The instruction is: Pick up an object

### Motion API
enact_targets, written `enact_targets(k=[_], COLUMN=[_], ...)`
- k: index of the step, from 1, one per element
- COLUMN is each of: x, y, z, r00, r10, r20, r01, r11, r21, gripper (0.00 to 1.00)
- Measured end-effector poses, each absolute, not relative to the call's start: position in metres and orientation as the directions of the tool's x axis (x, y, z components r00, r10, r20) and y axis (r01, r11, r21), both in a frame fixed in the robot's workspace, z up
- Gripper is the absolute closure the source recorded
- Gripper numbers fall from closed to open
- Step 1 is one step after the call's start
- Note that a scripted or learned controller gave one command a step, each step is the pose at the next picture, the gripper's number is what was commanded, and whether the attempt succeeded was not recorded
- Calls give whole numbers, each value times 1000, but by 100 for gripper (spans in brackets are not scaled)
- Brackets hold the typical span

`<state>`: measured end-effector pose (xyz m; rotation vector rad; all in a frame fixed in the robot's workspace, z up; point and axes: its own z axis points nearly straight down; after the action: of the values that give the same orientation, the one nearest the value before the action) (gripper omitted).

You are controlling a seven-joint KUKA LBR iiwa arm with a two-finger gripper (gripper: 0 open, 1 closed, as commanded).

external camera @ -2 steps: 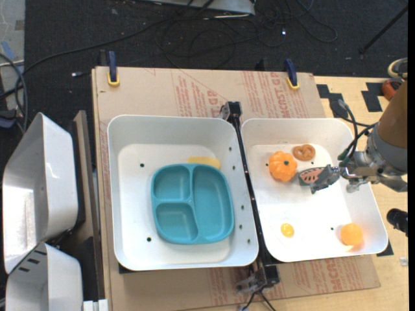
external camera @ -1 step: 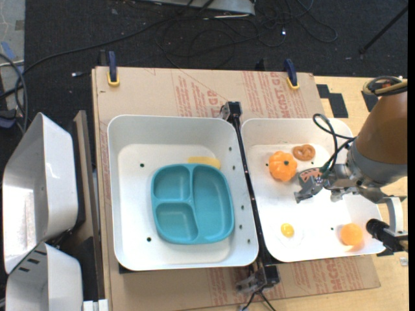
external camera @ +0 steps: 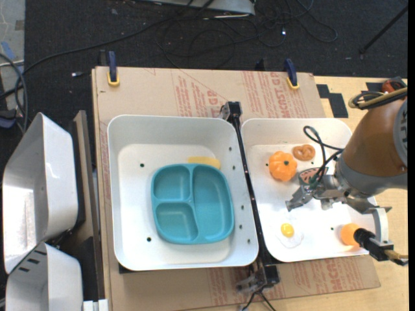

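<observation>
In the right bin (external camera: pixel 259 135) lie an orange pumpkin-shaped toy (external camera: pixel 283 166), a brown pretzel (external camera: pixel 303 152), a fried egg toy (external camera: pixel 288 231) and a small orange piece (external camera: pixel 350 234) at the front right. My gripper (external camera: pixel 300 199) hangs low over the middle of this bin, just in front of and to the right of the pumpkin, with the egg a little in front of it. A small pinkish item (external camera: pixel 310 173) lies partly hidden behind the gripper. Nothing visibly sits in the gripper.
The left bin (external camera: pixel 130 173) holds a teal divided plate (external camera: pixel 192 203) and a yellow piece (external camera: pixel 204 163) at its far edge. A black divider (external camera: pixel 245 173) separates the bins. The arm's grey and orange body (external camera: pixel 376 154) covers the right bin's right side.
</observation>
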<state>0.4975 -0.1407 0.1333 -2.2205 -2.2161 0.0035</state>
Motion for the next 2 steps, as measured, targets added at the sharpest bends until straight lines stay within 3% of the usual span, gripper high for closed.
enact_targets(k=[1, 2], x=[499, 504], y=[-141, -142], z=[146, 189], r00=[3, -3], r10=[1000, 1000], r20=[0, -2], r01=[1000, 1000], r11=[-3, 3], r21=[0, 4], gripper=[100, 100])
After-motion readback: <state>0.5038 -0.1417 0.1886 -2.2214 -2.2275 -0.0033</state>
